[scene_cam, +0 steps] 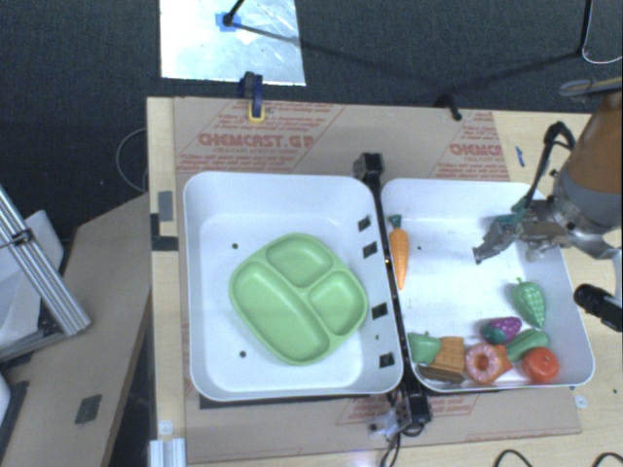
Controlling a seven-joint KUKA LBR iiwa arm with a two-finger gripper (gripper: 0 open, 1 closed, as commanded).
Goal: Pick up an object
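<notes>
Toys lie clustered along the near edge of the right bin [428, 197]: a green pepper piece [422, 344], a brown wedge like a slice of bread or cake [449, 357], a pink-frosted donut [483, 362], a purple piece with a green top [501, 329], a green pod shape [527, 342] and a red tomato [541, 363]. They are packed close, several touching. A little apart, farther up the right side of the bin, a green ridged cone-like piece [531, 302] lies by itself. An orange carrot [397, 248] with a green top rests against the bin's left wall, lengthwise along the divider, well apart from the cluster.

The left bin [214, 202] holds a pale green divided plate [297, 298] with three compartments, lying flat near its middle.

The end effector [496, 241] sits over the upper right part of the right bin, its dark fingers [487, 250] pointing left and down toward bare white floor. Nothing is between them; they look close together, though how far apart they stand cannot be told. It is well apart from the carrot and from the cluster, and nearest the green ridged piece. Both bins sit on a cardboard sheet [292, 139] on the tabletop [161, 163].
</notes>
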